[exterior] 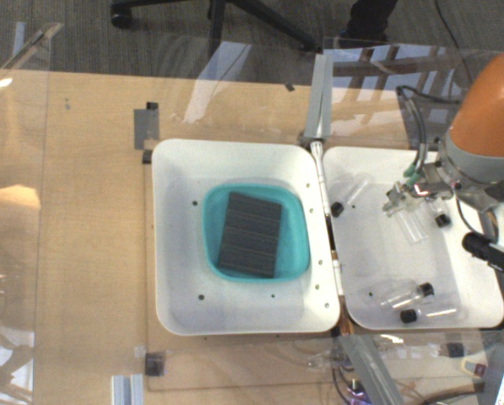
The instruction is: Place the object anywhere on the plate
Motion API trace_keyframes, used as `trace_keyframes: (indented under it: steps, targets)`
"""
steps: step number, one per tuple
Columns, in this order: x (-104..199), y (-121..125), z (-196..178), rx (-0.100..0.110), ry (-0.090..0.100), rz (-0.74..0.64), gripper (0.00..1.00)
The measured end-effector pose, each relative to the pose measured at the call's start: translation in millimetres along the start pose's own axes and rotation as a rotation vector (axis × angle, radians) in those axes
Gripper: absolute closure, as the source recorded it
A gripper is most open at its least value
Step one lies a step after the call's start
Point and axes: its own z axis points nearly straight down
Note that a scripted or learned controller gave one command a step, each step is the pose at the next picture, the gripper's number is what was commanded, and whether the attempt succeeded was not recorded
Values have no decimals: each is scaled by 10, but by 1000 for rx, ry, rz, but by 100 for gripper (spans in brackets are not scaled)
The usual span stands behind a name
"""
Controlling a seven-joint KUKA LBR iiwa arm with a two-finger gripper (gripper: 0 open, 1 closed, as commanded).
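Note:
A teal plate (213,226) lies in the middle of the left white bin (177,298). A dark grey ridged block (251,234) rests flat on the plate, slightly tilted, well inside its rim. My gripper (406,195) hangs over the upper right part of the right bin (360,309), far from the plate and the block. A clear vial (413,226) lies just below the gripper. The gripper's tip is small and cluttered with cables, so its state is unclear.
Several clear vials with black caps lie in the right bin, one (409,294) near the front and one (350,195) by the divider. The arm's orange band (488,116) looms at the right. Wooden bench surrounds the bins.

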Motion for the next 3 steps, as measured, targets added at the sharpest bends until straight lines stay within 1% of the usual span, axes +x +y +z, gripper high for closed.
trace_keyframes:
  steps: [1,2,3]
  targets:
    - [0,0,0,0,0,0,0]
    - [-628,150,-2117,-4,-5,175,0]
    - [-933,944,-2271,-3,-5,310,0]
